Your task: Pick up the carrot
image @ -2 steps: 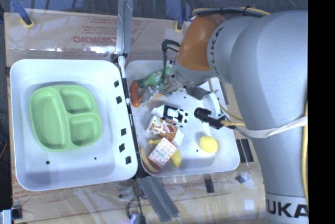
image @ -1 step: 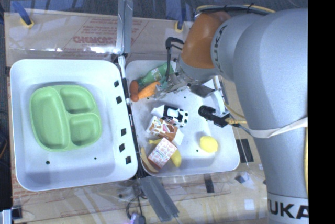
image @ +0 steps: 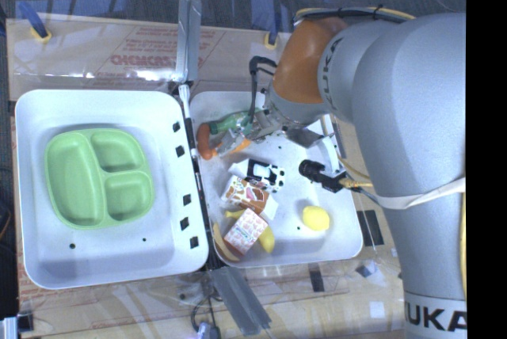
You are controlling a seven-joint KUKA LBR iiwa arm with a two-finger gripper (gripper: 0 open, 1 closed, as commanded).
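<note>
Carrot [image: 207,138] at the right bin's [image: 348,246] 10 o'clock: light, rigid, slick; grip mid-body; jaws' state indiscernible

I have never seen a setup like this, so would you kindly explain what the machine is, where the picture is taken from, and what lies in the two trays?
The picture comes from one fixed camera above the bench, looking down at a slant. The big grey machine with the orange band is a robot arm reaching in from the right. Its hand is low over the right bin, close to the carrot; whether it grips anything is hidden by the arm. That bin also holds a yellow lemon, small printed boxes and other toy groceries. The left bin holds a green divided plate.
</note>
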